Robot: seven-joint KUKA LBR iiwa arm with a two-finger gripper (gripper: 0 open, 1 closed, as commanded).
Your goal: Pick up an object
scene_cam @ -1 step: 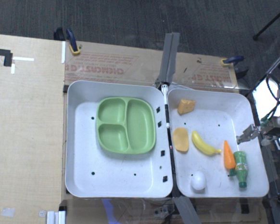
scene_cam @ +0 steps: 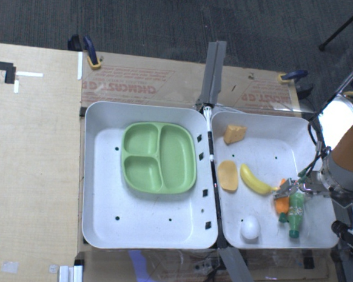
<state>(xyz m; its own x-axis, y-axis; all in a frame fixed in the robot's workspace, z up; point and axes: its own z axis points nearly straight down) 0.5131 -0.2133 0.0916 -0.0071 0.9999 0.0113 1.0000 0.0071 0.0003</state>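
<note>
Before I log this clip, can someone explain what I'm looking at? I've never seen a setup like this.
One camera looks down at a slant on a bench with two shallow white bins. The left bin holds a green divided plate. The right bin holds toy food: a bread chunk, an orange oval piece, a banana, a white egg, a green bottle and a small orange item. The robot arm reaches in from the right; its pincer sits low by the banana's tip and the bottle. Whether it grips anything is unclear.

dark carpet floor, pale wooden bench
</note>
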